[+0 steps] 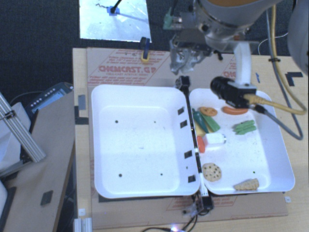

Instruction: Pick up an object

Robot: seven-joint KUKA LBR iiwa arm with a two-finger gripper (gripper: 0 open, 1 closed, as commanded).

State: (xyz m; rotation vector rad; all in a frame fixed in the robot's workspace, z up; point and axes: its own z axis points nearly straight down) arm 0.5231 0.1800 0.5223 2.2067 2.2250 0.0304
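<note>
The arm (241, 4) is cut off by the top edge; the gripper (186, 62) is blurred.

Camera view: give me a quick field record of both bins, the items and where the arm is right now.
left bin: white, shallow, four small dark dots on its floor
right bin: white, holds all the items listed
cookie: near front, by the divider
wedge-shaped cracker: front edge
green leafy piece: middle right
orange sausage-like item: back
round orange item: back left
green sticks: along the divider side
white block: centre left
gripper: above the back edge, near the divider between bins, holding nothing visible
</note>
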